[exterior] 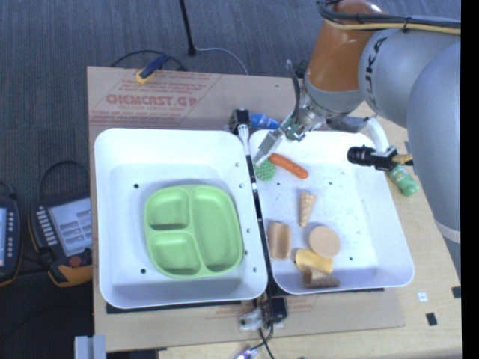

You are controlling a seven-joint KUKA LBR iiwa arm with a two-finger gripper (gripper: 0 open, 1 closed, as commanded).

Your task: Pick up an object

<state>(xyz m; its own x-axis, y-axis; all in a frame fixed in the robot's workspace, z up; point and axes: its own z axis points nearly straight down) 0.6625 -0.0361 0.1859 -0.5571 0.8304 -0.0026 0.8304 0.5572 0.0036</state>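
Observation:
My gripper (265, 151) hangs over the far left corner of the right bin (374, 223), close to the wall between the two bins. Just below its tip lies a small green round object (265, 170), and an orange carrot (289, 166) lies beside it to the right. Nothing is visibly held. Further toward the front of that bin lie a tan cone (306, 206), a bread-coloured piece (279, 239), a round tan disc (325, 241), a yellow block (314, 260) and a brown piece (320, 280).
The left bin (120, 200) holds a green divided plate (194, 229). A blue object (263, 120) lies behind the bins. A green bottle (404, 179) and a black fitting (370, 155) sit at the right bin's far right rim. The arm (352, 51) looms above the far right.

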